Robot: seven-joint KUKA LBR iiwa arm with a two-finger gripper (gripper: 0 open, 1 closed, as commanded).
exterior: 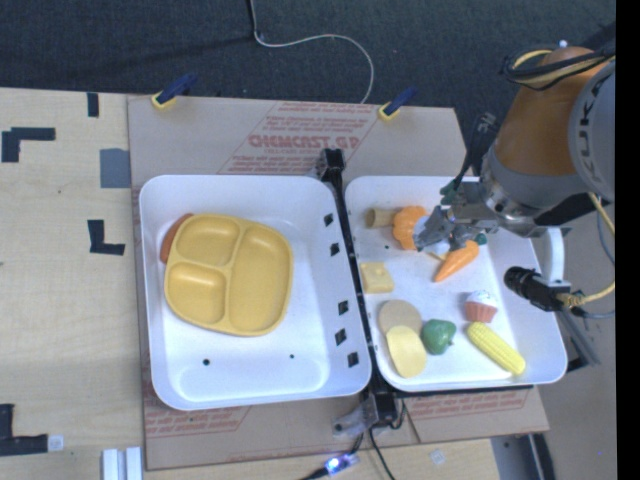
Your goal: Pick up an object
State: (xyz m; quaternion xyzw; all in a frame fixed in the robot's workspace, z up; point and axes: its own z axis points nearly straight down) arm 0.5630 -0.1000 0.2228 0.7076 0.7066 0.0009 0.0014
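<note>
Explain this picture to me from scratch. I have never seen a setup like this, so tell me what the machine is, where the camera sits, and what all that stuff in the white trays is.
One camera, fixed above a bench, looks down at a slant. The grey machine with the orange band is a robot arm reaching in from the right. At its tip is a dark metal claw, low over the right shallow white bin. Whether the claw grips anything cannot be told from here.

That bin holds toy food: an orange carrot and an orange round piece beside the claw, a pale yellow block, a tan flat slice, a yellow oval slice, a green broccoli-like piece, a small cupcake and a yellow corn cob.

The left shallow white bin holds a yellow divided plate.
</note>
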